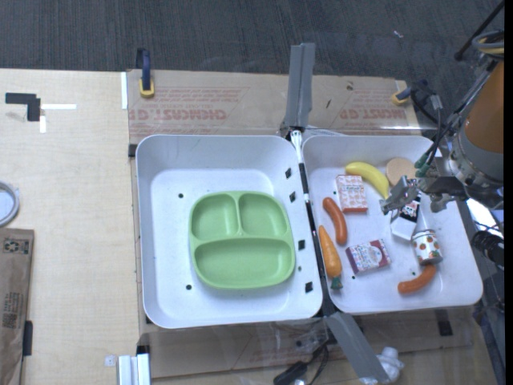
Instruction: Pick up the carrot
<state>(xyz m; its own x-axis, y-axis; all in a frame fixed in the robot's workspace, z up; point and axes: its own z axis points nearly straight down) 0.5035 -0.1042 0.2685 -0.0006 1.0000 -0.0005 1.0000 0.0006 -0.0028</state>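
Camera view: the gripper (pixel 407 192), its state unclear, hovers well apart from the orange tapered carrot (pixel 329 253), which the red sausage (pixel 335 219) crowds, risking a mistaken grab.

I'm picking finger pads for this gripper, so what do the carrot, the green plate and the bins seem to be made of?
The carrot looks like smooth moulded plastic: even orange, slight sheen, green tip. The green plate seems to be matte hard plastic, one even colour with rounded moulded dividers. The right bin and left bin look like thin, glossy white plastic with rounded rims, though coated metal can't be ruled out.
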